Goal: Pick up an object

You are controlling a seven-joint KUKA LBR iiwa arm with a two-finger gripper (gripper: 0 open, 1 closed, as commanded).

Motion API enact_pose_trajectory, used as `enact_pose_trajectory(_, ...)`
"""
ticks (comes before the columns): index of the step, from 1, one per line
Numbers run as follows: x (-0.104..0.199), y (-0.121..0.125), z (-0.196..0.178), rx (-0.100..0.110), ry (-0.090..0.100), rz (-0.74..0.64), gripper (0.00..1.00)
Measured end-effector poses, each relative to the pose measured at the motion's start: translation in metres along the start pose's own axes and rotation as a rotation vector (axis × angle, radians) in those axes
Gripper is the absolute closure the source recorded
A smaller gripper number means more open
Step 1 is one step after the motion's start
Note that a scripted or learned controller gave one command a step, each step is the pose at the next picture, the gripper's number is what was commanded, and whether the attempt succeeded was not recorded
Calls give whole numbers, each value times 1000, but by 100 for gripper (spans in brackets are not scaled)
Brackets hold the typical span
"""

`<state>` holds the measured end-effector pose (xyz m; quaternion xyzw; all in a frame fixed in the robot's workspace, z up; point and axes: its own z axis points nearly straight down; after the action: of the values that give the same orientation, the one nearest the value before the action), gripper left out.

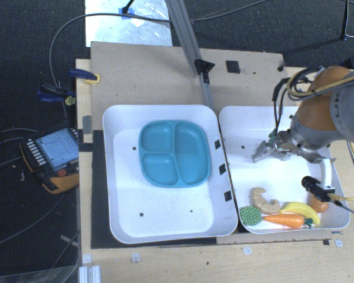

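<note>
One gripper (pixel 263 152) — above right bin (pixel 236 122)

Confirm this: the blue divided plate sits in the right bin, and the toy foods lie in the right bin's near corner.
Wrong on the plate. The camera view shows the blue divided plastic plate in the left white bin; the toy foods, orange carrot and yellow banana among them, do lie in the right white bin's near corner.

Toy foods cluster in right bin's (pixel 236 122) near corner: orange carrot (pixel 284 220) lying flat along the front wall, yellow banana (pixel 301 209) just behind it, green round piece (pixel 251 216) at carrot's left end, tan curled piece (pixel 263 200), possibly a pastry, behind that. All loose.
</note>
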<state>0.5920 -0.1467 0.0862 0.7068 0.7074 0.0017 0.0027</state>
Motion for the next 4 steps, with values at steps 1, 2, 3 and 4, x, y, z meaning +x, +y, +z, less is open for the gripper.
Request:
enact_pose_trajectory(1,0,2,-13,-6,-1,-1,100)
enact_pose_trajectory(2,-3,14,-72,-2,-1,-5,100)
enact_pose_trajectory(3,-9,14,-118,-1,0,-4,100)
enact_pose_trajectory(4,-10,21,-163,-1,0,-6,100)
